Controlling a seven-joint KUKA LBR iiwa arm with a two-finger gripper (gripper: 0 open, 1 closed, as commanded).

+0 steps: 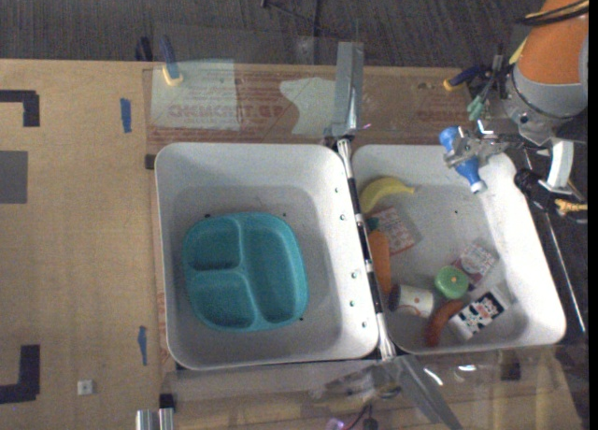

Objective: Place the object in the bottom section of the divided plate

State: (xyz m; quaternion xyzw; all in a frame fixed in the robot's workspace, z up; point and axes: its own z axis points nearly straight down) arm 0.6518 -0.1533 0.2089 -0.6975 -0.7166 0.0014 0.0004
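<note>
Tool [467, 159] hovers over the right bin's [533, 232] rim (grip state unclear); divided plate [245, 270] awaits, nothing placed.

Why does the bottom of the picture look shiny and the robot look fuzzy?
In the camera view, light glares off a clear sheet along the bins' bottom edge; the orange arm at top right looks soft and blurred; the teal plate is evenly lit, with soft shadow along the left bin walls.
</note>
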